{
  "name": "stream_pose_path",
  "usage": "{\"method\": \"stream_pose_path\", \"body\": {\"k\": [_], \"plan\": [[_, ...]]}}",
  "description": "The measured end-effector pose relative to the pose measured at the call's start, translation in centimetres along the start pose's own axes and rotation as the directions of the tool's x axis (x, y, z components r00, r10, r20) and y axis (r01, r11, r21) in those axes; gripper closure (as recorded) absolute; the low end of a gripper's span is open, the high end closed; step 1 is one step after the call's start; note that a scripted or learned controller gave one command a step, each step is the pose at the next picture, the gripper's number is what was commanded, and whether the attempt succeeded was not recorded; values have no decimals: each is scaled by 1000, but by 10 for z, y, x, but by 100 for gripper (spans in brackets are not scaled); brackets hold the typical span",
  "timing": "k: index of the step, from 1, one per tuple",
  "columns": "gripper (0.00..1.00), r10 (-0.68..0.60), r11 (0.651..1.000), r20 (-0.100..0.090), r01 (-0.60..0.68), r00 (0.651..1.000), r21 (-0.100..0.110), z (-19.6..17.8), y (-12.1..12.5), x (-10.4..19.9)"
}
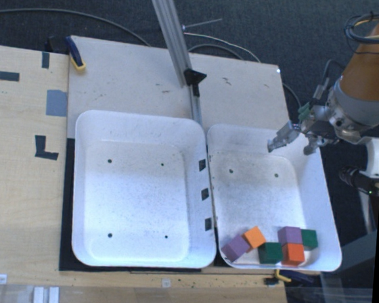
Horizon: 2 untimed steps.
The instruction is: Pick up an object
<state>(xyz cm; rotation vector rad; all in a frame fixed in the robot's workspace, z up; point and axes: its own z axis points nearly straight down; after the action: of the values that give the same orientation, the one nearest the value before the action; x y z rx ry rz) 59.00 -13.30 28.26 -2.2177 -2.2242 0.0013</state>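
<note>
— Two shallow white plastic bins sit side by side on the worktop (248,87): the left bin (142,127) and the right bin (318,192). How many blocks do you count?

— Six small blocks, all crowded into the near corner of the right bin. Two are purple: a purple block (236,246) at the left end of the cluster and a second purple block (291,234) further right. Two are orange: an orange block (255,237) tilted beside the first purple one, and a second orange block (293,254) near the rim. Two are green: a dark green block (270,253) between the orange ones, and a second green block (309,239) at the far right. Several touch each other.

— What else is around?

— One slanted grey metal post (173,31) runs down to the gap between the bins, with a black clamp (194,77) on it. One blue-and-yellow handled tool (75,53) lies at the worktop's far left corner.

— And the arm?

— It hangs over the right bin's far right corner, well apart from the blocks. The jaws (291,140) stand spread, with nothing between them.
</note>
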Motion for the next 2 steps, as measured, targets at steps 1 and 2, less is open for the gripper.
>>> {"method": "stream_pose_path", "body": {"k": [1,2], "plan": [[0,1,1000,-1,-1,1000,8,108,9,13],[0,1,1000,0,-1,1000,0,103,10,12]]}}
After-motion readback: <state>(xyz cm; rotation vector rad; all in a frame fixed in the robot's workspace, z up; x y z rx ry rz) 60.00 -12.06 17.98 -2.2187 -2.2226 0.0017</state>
